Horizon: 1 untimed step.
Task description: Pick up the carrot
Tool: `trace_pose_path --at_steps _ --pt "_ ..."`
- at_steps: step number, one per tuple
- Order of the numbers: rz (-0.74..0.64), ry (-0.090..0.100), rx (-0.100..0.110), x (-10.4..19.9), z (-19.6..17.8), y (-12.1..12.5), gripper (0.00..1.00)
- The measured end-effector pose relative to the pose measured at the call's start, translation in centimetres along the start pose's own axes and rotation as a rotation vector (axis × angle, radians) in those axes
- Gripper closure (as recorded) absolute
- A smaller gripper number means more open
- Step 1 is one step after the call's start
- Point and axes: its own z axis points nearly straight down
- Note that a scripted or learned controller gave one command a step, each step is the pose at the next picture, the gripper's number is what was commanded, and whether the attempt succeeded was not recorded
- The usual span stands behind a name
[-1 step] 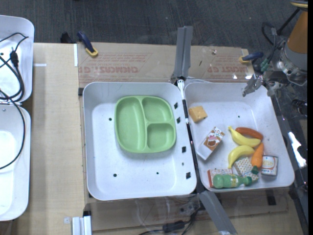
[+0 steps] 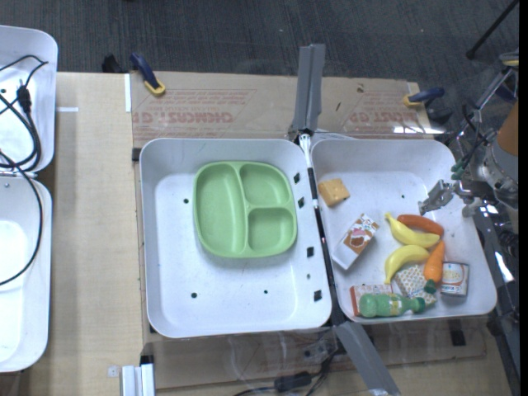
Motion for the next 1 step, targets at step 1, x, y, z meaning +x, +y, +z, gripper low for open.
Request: trace_pose_path --at_steps 1 --pt "-0.088 0.009 0.0 0.87 6.58 -5.02 0.0"
